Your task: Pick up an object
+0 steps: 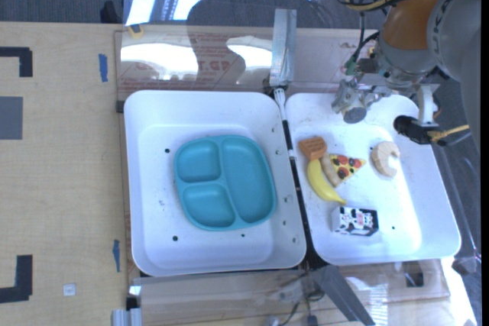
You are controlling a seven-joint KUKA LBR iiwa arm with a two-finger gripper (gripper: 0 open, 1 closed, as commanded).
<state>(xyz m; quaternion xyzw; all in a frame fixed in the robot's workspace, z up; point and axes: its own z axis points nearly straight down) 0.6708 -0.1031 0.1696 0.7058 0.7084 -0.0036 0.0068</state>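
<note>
The right bin (428,237) holds a yellow banana (322,182), a pizza slice toy (343,166), a brown bread-like piece (312,146), a beige bitten doughnut-like piece (384,158) and a black-and-white carton (355,221). My gripper (352,106) hangs over the bin's far left corner, above and behind the brown piece, with nothing visible between its fingers. From this angle the gap between them is unclear.
The left bin (145,164) holds a teal divided plate (224,181). A clear wall with a metal post (283,50) stands behind both bins. The arm (420,19) comes in from the upper right, with black and yellow cables around it.
</note>
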